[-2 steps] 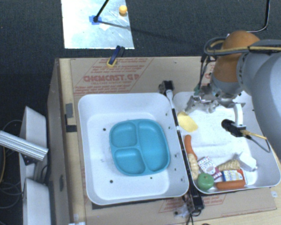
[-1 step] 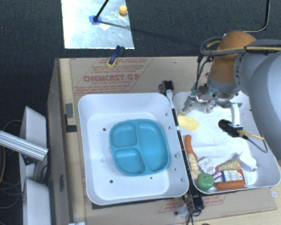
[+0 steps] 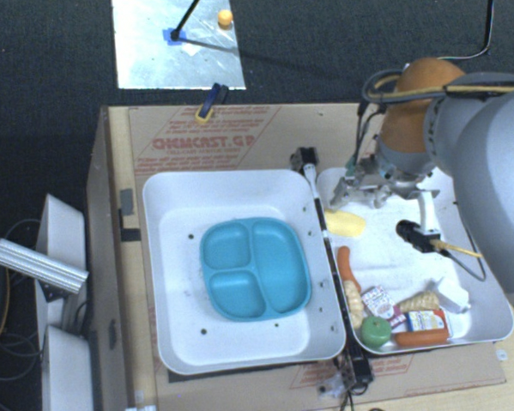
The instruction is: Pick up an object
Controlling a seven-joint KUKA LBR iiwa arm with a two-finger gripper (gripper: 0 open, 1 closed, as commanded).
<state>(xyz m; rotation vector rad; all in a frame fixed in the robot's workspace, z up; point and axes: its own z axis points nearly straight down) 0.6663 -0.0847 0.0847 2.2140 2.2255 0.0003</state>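
The gripper (image 3: 365, 189) is seen at the right bin's (image 3: 495, 312) far left corner, above a yellow object (image 3: 346, 223); its state cannot be told.

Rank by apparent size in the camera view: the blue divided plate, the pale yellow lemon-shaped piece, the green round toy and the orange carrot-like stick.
1. Blue divided plastic plate, by far the largest.
2. Pale yellow lemon-shaped piece and long orange carrot-like stick: too close to rank; the stick is longer, the yellow piece wider.
3. Small green round toy, smallest.

Cardboard-topped bench (image 3: 227, 135), two white bins (image 3: 169, 248), side by side
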